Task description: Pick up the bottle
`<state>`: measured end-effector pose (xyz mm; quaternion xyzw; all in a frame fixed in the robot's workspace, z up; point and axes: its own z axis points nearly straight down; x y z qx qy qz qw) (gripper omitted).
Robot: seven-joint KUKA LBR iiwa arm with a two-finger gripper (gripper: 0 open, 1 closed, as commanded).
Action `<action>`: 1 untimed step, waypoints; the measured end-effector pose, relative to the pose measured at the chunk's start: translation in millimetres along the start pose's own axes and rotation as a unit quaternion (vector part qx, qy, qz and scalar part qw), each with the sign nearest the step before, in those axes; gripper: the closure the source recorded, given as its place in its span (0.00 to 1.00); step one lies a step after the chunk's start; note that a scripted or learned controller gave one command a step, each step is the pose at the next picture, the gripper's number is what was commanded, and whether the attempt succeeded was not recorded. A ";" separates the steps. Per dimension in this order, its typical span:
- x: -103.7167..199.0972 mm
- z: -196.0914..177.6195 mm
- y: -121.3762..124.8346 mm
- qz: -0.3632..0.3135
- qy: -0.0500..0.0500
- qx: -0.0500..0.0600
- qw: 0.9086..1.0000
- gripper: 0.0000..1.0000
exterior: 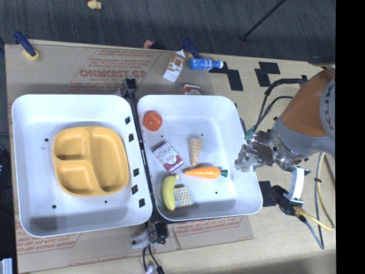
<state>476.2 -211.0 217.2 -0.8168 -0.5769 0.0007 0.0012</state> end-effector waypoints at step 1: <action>32.3 5.6 -11.6 -0.071 0.000 0.001 0.997 1.00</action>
